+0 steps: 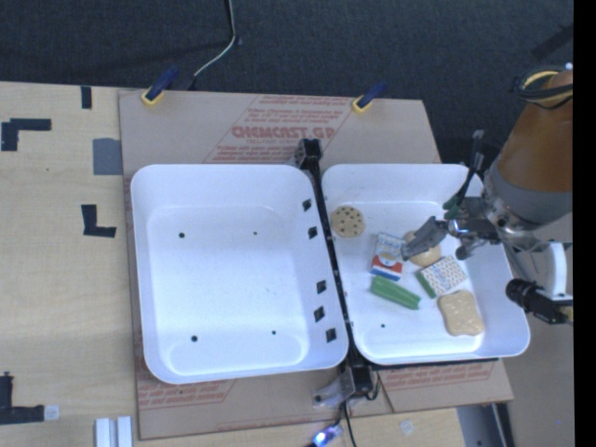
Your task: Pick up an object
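Camera view has the gripper [426, 237] low over the right bin [503, 347]; whether it grips anything, I cannot tell; a small card packet [387, 255] lies just beside it, green sticks [395, 293] below, round cookie [348, 221] further left.

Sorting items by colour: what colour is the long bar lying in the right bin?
Green; the bar shows clearly in the camera view.

Just below the jaws we see a crowd: a small carton [387, 256], green bar [395, 293], patterned pad [443, 274] and tan biscuit [461, 312]. Left of them, a round cookie [348, 221] sits alone; beyond the divider [323, 250], the left bin [223, 268] offers open floor.
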Action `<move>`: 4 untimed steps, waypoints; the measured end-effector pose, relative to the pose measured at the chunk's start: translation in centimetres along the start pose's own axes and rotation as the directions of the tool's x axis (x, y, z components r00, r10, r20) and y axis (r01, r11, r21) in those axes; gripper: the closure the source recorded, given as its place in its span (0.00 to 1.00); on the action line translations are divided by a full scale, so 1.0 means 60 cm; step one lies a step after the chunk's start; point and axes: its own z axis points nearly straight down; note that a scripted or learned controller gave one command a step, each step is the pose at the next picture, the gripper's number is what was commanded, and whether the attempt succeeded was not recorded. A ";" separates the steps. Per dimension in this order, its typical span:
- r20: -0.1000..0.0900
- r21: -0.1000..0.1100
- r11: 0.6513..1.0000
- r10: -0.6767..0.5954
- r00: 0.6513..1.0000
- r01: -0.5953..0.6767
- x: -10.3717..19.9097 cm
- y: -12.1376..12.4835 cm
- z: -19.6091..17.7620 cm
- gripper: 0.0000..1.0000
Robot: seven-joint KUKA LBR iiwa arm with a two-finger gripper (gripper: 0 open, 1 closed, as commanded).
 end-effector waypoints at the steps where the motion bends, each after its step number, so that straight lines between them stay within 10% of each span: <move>1: 0.000 0.003 1.000 0.001 1.000 -0.001 -0.012 0.054 0.270 0.00; 2: 0.001 0.001 1.000 0.001 1.000 -0.001 -0.012 0.055 0.252 1.00; 3: 0.003 -0.003 1.000 0.006 1.000 -0.006 -0.089 -0.051 0.122 1.00; 4: 0.003 -0.014 1.000 -0.006 1.000 0.006 -0.024 0.017 -0.079 1.00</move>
